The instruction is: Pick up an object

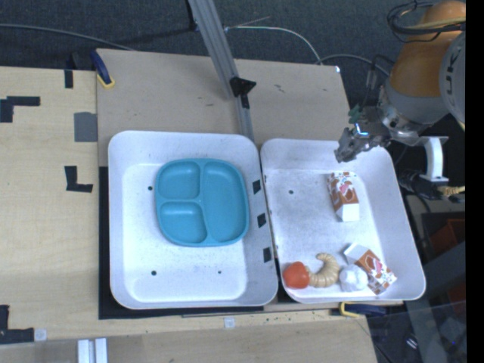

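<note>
While the hand (349, 148) hangs over the far rim of the right bin (302, 153), nothing is between its fingers; if they are spread or closed I cannot tell, because the hand is small and dark from this angle. The nearest thing to take is the carton (343, 196), which lies flat on the bin floor just below the hand, with bare floor on all sides of it. I judge it the best target: the hand can come straight down and close across its short side. The other things crowd the near right corner: a tomato (296, 275), a croissant (326, 271) touching it, a white lump (351, 279) and a second carton (371, 268) close to the rim. A grasp there risks hitting the wall or pushing a neighbour. The middle and left of this bin are open for moving. The left bin (125, 203) holds a blue tray (202, 202), well apart. A metal post (215, 40) crosses the counter (166, 89) beyond the bins, away from the hand.
</note>
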`<action>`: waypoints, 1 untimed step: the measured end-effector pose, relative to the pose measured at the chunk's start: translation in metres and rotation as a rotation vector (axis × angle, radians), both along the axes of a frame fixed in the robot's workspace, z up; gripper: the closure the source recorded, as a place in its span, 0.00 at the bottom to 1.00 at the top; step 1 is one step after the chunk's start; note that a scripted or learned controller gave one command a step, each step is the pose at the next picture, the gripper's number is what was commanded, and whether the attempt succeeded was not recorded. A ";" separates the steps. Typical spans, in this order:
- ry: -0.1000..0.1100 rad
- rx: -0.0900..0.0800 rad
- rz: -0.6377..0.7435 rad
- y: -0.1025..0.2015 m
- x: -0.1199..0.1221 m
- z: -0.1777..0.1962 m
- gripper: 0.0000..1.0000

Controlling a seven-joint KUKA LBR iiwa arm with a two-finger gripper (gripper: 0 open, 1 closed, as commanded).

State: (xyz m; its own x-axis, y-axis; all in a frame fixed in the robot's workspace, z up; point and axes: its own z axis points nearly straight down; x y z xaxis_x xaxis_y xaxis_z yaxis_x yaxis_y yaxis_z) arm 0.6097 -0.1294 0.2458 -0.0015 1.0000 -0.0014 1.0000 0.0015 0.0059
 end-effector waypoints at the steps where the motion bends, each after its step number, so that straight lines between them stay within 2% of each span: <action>1: 0.001 0.000 0.000 0.000 0.001 0.052 1.00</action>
